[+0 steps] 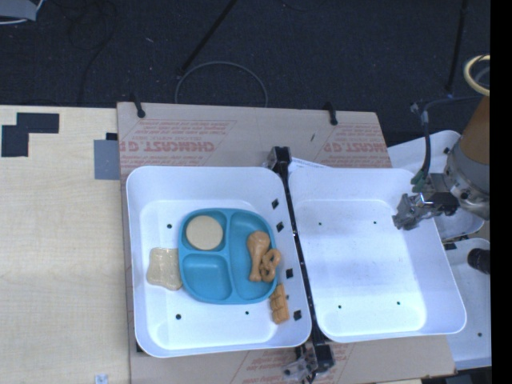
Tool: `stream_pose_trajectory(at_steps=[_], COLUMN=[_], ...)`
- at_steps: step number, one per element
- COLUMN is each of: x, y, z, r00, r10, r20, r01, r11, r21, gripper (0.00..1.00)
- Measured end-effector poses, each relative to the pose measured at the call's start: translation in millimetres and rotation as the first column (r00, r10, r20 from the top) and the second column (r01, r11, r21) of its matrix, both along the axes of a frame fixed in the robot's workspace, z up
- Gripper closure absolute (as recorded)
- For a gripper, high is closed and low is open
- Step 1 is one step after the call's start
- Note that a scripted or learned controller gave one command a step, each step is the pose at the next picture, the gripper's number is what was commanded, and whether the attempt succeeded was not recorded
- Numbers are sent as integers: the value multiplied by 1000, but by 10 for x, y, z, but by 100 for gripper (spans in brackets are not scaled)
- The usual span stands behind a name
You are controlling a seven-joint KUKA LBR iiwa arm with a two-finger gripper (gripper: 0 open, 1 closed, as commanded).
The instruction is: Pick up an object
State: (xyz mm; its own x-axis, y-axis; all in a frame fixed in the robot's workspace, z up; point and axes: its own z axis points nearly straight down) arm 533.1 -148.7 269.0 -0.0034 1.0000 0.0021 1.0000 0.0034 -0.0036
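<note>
Pretzel-shaped toy lies in the blue divided tray in the left bin, likely the easiest thing to grasp; gripper hovers at the right bin's far edge, carrying nothing, its opening impossible to judge

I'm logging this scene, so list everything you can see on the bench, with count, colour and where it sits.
bins: 2, white, side by side on the bench
divided plate: 1, blue, in the left bin
round flat piece: 1, tan, in the plate's upper-left compartment
knobbly piece: 1, brown, in the plate's right compartment
pale piece: 1, cream, left of the plate
small brown piece: 1, brown, by the plate's lower-right edge
cardboard sheet: 1, brown, under the bins
gripper: 1, metallic, over the right bin's right edge
</note>
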Motion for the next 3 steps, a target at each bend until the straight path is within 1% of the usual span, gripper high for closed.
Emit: stream_pose_trajectory(at_steps=[2,3], x=[73,52], y=[1076,1648], z=[-146,-245], r00=[1000,1000], r10=[1,0], r20=[0,-1], r01=[-1,0], r11=[1000,1000], r21=[0,-1], gripper=[100,100])
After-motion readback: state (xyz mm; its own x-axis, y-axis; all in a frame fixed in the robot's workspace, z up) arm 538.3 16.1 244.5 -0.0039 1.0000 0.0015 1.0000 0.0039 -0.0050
